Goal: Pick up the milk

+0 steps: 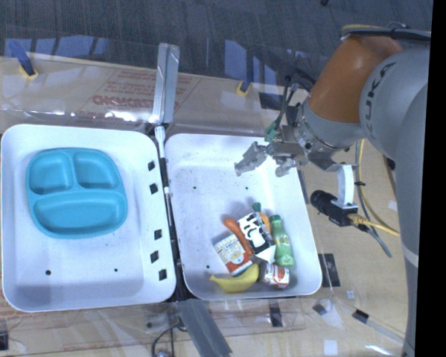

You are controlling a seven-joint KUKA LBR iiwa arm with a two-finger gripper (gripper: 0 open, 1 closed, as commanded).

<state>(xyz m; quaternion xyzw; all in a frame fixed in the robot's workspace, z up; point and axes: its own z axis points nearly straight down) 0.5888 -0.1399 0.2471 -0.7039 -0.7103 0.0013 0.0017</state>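
The task looks barely begun: the milk, a small carton with a black-and-white pattern, lies among a heap of items at the near right of the right bin, touching a banana, a green bottle and an orange-labelled packet. The gripper hangs over the far part of that bin, well apart from the heap. Its jaws stand apart and hold nothing, touching nothing visible. Reaching, descending, closing and lifting all seem left to do.
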